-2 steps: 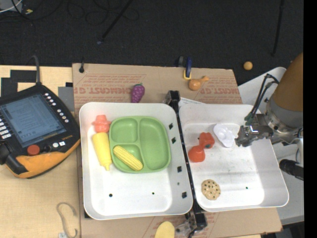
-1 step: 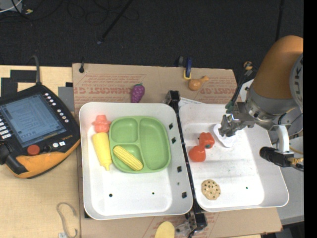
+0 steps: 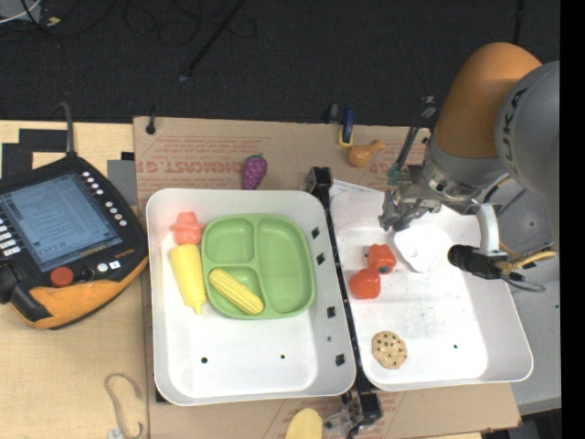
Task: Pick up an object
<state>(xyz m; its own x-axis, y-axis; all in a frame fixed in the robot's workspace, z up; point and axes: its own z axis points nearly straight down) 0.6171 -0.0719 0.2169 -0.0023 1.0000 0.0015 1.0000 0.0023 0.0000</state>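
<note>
Left to right, with the risk each item carries for you:

- Teach pendant (image 3: 64,236), on the desk (image 3: 55,373) left of both bins. Well apart from the arm; no hazard.
- Left bin (image 3: 228,373): pink piece (image 3: 186,229), yellow bottle-shaped toy (image 3: 188,277), green divided plate (image 3: 274,254) with a corn cob (image 3: 237,292) in its near compartment. If the program targets these, the long reach across the divider is where you could lose accuracy.
- Right bin (image 3: 475,355): red toy (image 3: 370,271), near the divider; cookie (image 3: 389,348) toward the front.
- White object (image 3: 422,250), just below and right of the tool; the red toy lies just left of it. A descent here could nudge one against the other and close on neither.
- Tool (image 3: 400,216), low over the right bin's back half. You cannot tell how far it is open, and nothing shows in its grip.
- Arm (image 3: 484,126): it shades the bin's far right, so items there may be misjudged.
</note>
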